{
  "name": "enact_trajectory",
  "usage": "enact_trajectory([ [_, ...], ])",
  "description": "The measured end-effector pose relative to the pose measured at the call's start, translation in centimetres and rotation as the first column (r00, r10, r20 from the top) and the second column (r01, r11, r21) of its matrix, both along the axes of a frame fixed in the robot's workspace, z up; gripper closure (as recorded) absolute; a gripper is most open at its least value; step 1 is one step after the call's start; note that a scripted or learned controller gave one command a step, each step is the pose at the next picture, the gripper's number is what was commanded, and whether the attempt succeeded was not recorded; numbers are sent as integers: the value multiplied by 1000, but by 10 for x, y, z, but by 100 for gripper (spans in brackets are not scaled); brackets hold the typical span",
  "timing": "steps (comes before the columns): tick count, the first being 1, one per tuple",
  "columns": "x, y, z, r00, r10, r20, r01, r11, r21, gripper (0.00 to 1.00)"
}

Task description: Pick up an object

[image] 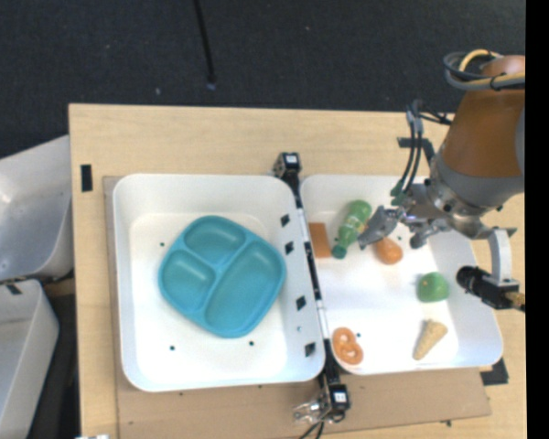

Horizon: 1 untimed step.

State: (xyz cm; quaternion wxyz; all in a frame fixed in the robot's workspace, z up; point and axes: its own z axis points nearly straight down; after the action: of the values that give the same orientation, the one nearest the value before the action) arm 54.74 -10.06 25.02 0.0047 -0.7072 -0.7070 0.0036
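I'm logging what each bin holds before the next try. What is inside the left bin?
The left bin holds one blue divided plate, lying flat near its middle with its three compartments bare. Whatever bin floor lies under the plate is covered and cannot be checked.

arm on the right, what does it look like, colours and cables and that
The arm is bulky and rounded, with a broad orange band above a grey wrist section. Thin dark cables loop down its left side, and a yellowish loop of cable sits near its top. The tool at its end is dark grey metal, small next to the arm. A white bracket carrying a black cylinder hangs off the arm's lower right.
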Motion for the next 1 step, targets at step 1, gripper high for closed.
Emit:
enact_trajectory([
  [1,2,0,6,1000,3,13,-3,1000,-1,0],
])
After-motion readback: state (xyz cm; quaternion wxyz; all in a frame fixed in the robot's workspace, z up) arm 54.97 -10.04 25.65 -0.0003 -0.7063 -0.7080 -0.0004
